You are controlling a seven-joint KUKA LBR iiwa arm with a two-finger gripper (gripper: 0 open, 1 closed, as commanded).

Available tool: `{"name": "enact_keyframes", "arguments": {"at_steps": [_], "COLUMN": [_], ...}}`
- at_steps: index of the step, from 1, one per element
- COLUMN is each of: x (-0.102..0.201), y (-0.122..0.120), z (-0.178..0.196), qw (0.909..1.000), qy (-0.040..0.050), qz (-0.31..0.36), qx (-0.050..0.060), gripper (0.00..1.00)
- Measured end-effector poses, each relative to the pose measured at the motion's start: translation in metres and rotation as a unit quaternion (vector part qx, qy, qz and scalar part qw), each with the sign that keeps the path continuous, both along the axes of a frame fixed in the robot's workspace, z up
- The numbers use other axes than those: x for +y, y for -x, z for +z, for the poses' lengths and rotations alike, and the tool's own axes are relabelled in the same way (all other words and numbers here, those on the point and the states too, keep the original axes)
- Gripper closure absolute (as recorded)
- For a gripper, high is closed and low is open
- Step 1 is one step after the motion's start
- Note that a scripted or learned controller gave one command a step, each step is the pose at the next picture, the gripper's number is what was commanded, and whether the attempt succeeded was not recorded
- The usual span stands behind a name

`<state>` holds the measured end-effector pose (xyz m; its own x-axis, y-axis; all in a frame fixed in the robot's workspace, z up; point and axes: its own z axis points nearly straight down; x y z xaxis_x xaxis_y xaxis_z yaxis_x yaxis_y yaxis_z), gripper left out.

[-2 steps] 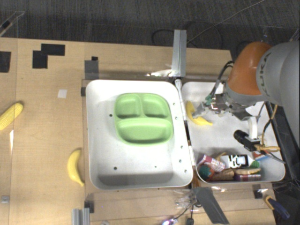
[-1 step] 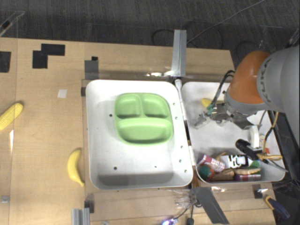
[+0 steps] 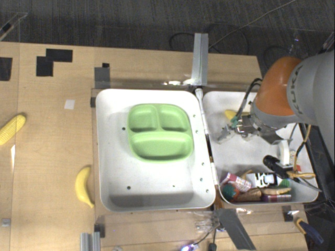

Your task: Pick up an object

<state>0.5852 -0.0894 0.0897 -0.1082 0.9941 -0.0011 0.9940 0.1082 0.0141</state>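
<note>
**Hand low in the right bin, short of the heap**

Reaching in from the right, down into the right bin (image 3: 209, 114), landmark for all that follows. Hand (image 3: 229, 131) set low in that bin's middle, toward its left wall; open or closed — cannot tell, fingers too small and blurred. Nothing seen between them, so no grip claimed.

Candidates for picking crowded along the bin's near edge: a heap of small packets and bottles (image 3: 256, 187), piled there probably from sliding down the sloped floor. A yellow object (image 3: 230, 113) at the bin's far side, just beyond the hand, partly hidden by the wrist; likely the nearest target.

Left of the bin, a second bin (image 3: 104, 140) holding a green divided tray (image 3: 158, 131), flat and centred. Farther left, on the bare bench (image 3: 47, 166), a banana (image 3: 82, 186) and a corn cob (image 3: 11, 129), well outside reach.
</note>
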Motion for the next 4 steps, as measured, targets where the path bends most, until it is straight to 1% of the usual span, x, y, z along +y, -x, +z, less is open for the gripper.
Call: {"name": "enact_keyframes", "arguments": {"at_steps": [1,2,3,4], "x": [0.005,-0.059,-0.033,0.034], "y": [-0.052,-0.085,0.034,0.002], "z": [-0.001,-0.003,0.0,0.097], "qw": [1.0,0.9992,0.9993,0.9989], "qy": [0.0003,0.0015,0.0004,-0.0006], "qz": [-0.006,0.04,0.036,-0.046], "qx": [0.001,0.004,0.002,0.004], "gripper": [0.0,0.0,0.0,0.0]}}
